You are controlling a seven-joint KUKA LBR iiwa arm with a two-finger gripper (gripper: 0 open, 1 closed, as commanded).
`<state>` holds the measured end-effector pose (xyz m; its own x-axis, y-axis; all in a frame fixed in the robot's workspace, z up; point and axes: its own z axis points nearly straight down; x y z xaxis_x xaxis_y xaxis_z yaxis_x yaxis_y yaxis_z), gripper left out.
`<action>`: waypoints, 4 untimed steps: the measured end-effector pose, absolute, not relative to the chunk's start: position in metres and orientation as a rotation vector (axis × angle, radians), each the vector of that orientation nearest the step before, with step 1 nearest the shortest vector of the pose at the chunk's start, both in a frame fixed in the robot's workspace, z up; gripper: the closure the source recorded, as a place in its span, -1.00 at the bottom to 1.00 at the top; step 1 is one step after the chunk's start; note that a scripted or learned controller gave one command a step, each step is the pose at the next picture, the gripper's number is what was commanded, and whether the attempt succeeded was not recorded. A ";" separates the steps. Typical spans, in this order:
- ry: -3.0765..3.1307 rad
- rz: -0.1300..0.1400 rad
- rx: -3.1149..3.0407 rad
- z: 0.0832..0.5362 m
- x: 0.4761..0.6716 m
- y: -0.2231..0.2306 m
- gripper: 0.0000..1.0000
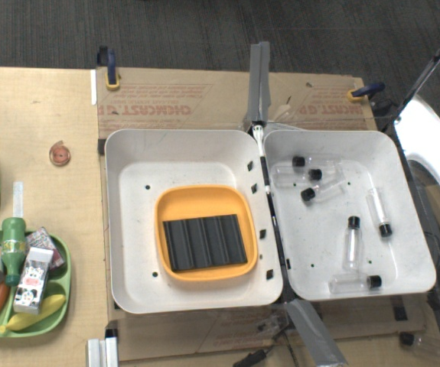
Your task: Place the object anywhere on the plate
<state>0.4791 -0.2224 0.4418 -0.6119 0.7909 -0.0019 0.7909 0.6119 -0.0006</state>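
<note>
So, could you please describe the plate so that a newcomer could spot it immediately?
Find the two white bins side by side; take the left bin. In its middle lies the plate, orange-yellow, squarish with rounded corners, bearing a dark ribbed slab. The right bin holds clear vials with black caps instead.

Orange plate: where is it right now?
The square orange plate sits centred in the left white bin, with a ribbed black rectangular pad lying on it.
</note>
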 end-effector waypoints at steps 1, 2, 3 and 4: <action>2.834 -0.002 1.354 0.442 0.479 -0.222 -1.00; 2.888 -0.002 1.236 0.442 0.479 -0.222 -1.00; 2.896 -0.002 1.215 0.442 0.479 -0.222 -1.00; 2.908 -0.002 1.188 0.441 0.479 -0.222 -1.00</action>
<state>0.4794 -0.2219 0.4415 -0.7140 0.7001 -0.0011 0.7001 0.7140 -0.0009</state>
